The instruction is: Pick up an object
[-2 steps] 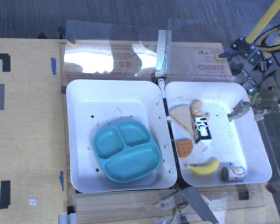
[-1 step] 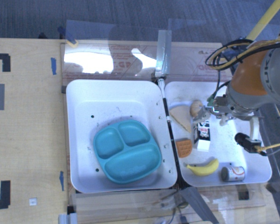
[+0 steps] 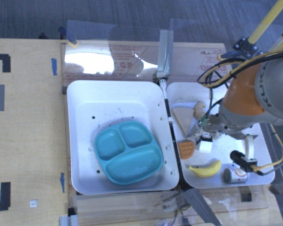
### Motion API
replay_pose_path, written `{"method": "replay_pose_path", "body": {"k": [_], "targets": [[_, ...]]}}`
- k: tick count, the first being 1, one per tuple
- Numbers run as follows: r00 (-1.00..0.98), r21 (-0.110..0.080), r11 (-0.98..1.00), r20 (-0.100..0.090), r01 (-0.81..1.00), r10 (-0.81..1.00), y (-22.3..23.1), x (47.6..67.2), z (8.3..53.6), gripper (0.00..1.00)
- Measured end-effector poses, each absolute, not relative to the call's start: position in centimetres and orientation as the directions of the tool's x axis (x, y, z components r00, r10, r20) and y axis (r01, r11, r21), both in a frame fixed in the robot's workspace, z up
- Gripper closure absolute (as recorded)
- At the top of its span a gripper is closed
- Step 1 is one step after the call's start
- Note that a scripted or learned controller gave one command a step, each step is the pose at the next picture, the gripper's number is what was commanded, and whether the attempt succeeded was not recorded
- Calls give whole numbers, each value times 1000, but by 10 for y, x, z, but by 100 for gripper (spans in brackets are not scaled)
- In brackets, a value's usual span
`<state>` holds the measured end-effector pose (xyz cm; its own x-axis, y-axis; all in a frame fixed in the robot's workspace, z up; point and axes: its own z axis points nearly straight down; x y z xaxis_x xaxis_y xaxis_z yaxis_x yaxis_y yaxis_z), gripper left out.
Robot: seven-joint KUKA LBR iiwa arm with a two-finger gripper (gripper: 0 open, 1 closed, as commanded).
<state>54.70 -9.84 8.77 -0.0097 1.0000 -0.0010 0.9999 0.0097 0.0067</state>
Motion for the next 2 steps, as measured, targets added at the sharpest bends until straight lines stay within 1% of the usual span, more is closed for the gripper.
{"method": "replay_pose_path", "body": {"k": [1,2], "targets": [[-9,12,9,-2,1000,1000,-99,549,99,100],[22,9,-22,0,1000,1000,-65,594,225,100]]}}
